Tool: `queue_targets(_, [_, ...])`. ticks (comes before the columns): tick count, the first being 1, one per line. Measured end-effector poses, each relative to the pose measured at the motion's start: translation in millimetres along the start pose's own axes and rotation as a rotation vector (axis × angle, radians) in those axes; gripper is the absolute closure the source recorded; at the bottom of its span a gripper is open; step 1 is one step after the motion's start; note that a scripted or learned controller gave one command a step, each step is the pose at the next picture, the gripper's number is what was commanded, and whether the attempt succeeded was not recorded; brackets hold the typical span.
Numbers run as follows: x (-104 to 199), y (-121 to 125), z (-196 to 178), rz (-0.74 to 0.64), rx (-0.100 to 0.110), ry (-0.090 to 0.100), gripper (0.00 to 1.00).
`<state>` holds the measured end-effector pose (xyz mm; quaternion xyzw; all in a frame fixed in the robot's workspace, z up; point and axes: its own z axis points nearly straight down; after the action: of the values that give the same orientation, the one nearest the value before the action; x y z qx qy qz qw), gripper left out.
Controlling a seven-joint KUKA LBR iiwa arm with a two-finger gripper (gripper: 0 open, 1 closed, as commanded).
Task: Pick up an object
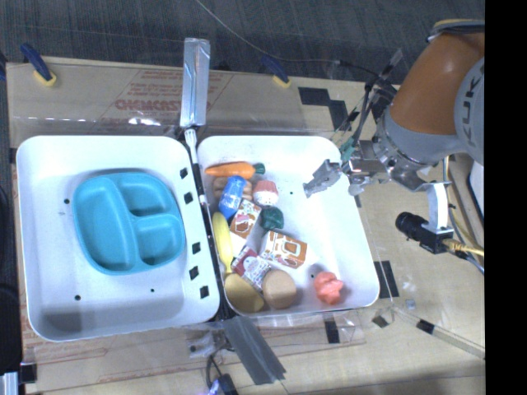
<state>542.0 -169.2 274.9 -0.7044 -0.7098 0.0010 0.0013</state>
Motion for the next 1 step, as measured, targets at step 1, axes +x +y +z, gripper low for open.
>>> queue_targets(1, [-36.3,11.7,125.0,-0.103,0.009,0.003,0.0])
